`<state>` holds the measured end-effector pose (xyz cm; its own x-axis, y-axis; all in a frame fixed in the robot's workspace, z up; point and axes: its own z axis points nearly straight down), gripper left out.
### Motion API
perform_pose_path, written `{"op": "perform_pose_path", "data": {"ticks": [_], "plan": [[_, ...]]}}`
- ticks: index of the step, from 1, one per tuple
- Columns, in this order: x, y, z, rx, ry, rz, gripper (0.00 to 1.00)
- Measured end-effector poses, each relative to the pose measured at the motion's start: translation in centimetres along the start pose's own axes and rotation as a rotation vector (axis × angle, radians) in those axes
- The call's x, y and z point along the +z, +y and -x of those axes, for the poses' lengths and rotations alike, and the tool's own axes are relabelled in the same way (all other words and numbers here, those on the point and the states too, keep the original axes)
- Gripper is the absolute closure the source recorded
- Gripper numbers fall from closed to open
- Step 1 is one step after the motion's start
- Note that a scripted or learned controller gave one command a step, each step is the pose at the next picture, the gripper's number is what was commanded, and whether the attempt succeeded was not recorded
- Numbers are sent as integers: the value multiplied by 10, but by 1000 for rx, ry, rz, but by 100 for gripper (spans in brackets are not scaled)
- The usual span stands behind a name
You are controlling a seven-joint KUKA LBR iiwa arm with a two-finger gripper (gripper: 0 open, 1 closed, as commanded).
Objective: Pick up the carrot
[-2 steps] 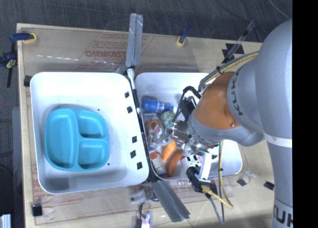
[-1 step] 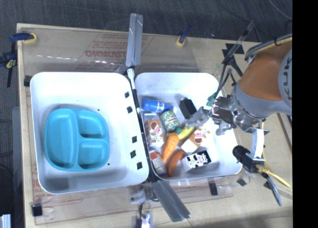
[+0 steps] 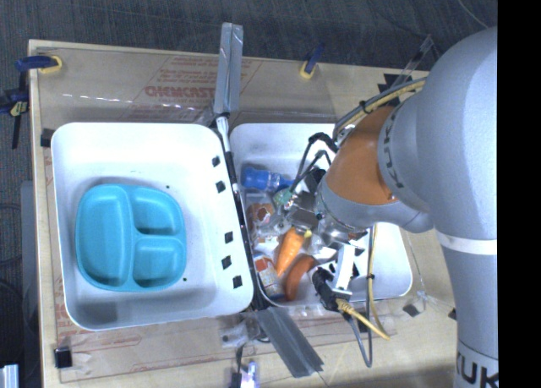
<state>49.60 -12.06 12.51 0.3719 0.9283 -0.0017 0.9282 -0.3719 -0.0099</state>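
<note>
The carrot [image 3: 289, 248] is an orange tapered piece lying in the right bin [image 3: 269, 139], near its left wall and pointing toward the front edge. A second orange piece [image 3: 298, 277] lies just in front of it. My gripper [image 3: 302, 224] is down in the same bin, directly over the carrot's upper end and touching or nearly touching it. The wrist and cables hide where the gripper meets the carrot.
A blue item [image 3: 261, 180] and several small packets [image 3: 265, 270] lie around the carrot in the right bin. The left bin [image 3: 68, 145] holds a light blue divided plate [image 3: 131, 236]. The grey arm covers the right bin's right half.
</note>
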Motion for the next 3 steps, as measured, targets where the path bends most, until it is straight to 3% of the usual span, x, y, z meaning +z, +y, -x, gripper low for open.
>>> {"op": "perform_pose_path", "data": {"ticks": [1, 2, 3], "plan": [[-33, 18, 2, -92, 0, 1, 0], [17, 20, 5, -119, 8, 17, 0], [21, 31, 10, -131, 17, 22, 0]]}}
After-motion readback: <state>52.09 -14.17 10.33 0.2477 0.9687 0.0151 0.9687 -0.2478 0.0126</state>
